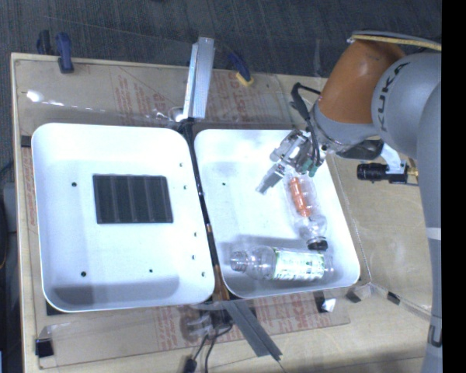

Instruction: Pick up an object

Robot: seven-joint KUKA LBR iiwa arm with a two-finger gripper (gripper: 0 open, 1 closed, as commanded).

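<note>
Dark carpet surrounds our worktop (78,340); the arm's casing reads "KUKA". Our gripper (283,168), fingers apart, hangs over the right bin (233,208) by an orange-labelled bottle (303,202); a green-labelled bottle (283,264) lies along its front edge.

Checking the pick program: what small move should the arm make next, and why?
Probably lower the gripper a little and shift it toward the bottle with the orange label. It sits just above that bottle's upper end in the right bin, nothing visibly between its fingers; the green-labelled bottle lies farther away.

dark carpet floor (101,6), pale wooden bench (388,231), blue clamps (64,53) at its edge
</note>
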